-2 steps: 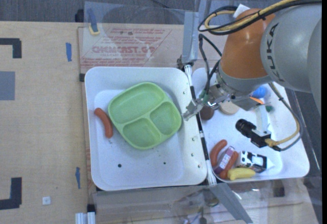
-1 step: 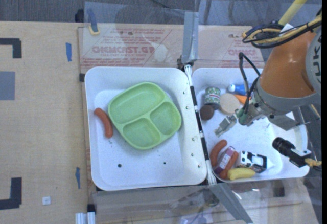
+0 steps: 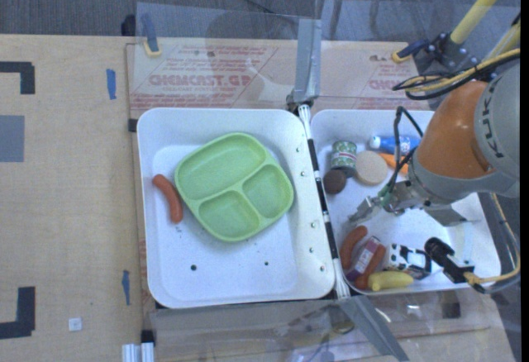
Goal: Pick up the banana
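Overhead view of the bench (image 3: 66,187) with two white bins side by side. The arm (image 3: 488,145) enters from the right edge and bends over the right bin (image 3: 479,224), its orange band (image 3: 450,145) above that bin's far right part and the wrist angled down and leftward. The gripper (image 3: 384,203) hangs over the middle of the right bin; whether it is open or closed cannot be told, and nothing can be seen held in it. The banana (image 3: 390,279) lies flat along the near wall of the right bin, left of that wall's middle, well apart from the gripper. Two red sausages (image 3: 362,249) lie just beside the banana toward the near left corner. Along the far left part of the same bin stand a green-labelled can (image 3: 344,155), a brown round item (image 3: 335,180), a pale disc (image 3: 372,168) and a blue bottle (image 3: 388,141). The left bin (image 3: 231,269) holds a green divided plate (image 3: 234,185) near its centre and an orange sausage (image 3: 168,197) near its left wall.
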